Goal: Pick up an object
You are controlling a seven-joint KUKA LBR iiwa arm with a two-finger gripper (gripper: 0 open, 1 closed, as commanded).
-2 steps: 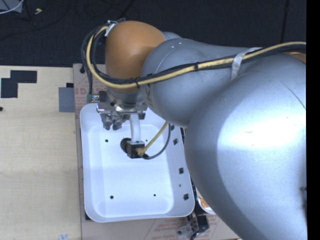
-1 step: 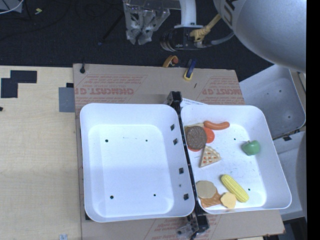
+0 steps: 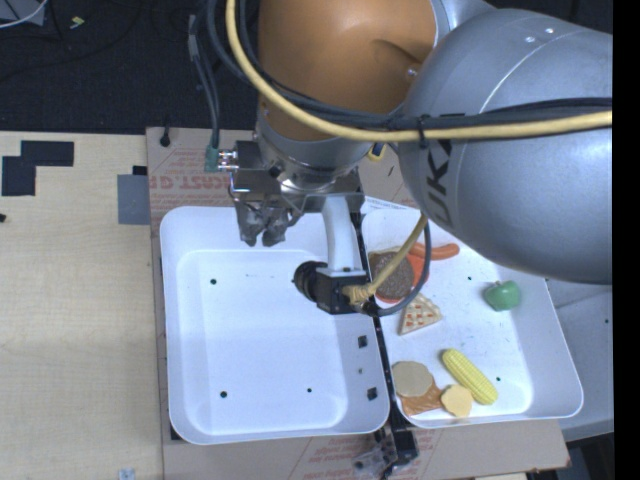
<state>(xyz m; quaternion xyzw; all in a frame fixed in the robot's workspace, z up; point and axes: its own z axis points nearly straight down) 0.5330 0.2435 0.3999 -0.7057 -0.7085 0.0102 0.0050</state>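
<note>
My gripper point(image 3: 262, 230) hangs over the far edge of the left bin point(image 3: 200, 368), its two dark fingers close together with nothing between them. The objects lie in the right bin point(image 3: 560, 388): a green piece point(image 3: 503, 294), a yellow corn cob point(image 3: 468, 376), a tan round disc point(image 3: 411, 377), a small orange disc point(image 3: 456, 401), a waffle-like triangle point(image 3: 420, 315), an orange carrot point(image 3: 441, 252) and a brown patty point(image 3: 392, 278). The gripper is left of all of them and touches none.
A white bar with a black block point(image 3: 325, 288) at its end hangs from the wrist over the divider between the bins. The grey arm and its orange band point(image 3: 340, 38) hide the far right of the right bin. Cardboard surrounds the bins.
</note>
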